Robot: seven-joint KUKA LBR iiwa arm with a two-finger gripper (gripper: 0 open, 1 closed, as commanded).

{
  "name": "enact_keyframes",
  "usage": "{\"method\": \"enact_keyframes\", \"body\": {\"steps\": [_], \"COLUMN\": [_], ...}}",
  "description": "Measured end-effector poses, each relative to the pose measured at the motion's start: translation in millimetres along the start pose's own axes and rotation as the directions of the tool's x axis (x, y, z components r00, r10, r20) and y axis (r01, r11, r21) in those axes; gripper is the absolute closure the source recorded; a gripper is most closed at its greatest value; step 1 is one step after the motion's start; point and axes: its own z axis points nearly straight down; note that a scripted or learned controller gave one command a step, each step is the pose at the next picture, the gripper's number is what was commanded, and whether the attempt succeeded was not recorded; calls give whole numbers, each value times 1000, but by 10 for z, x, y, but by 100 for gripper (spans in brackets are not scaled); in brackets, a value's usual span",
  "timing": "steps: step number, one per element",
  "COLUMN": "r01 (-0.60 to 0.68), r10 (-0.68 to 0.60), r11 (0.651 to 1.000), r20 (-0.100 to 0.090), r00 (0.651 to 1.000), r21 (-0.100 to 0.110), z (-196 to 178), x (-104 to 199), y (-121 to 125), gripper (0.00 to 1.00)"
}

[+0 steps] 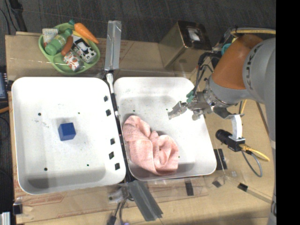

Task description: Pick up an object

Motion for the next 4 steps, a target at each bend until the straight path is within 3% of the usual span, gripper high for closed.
{"method": "enact_keyframes", "body": {"steps": [1,2,3,4], "r01": [-1,-108,-65,19], "r10": [1,108,65,-19], "r11": [1000,994,998,1000], "r20": [0,1,0,1], "r00": [1000,994,998,1000], "r21": [0,-4,-2,-4], "z": [842,1018,1029,1027], "x": [314,188,368,309], "y": [-267,-60,-466,-462], "gripper": [0,0,0,0]}}
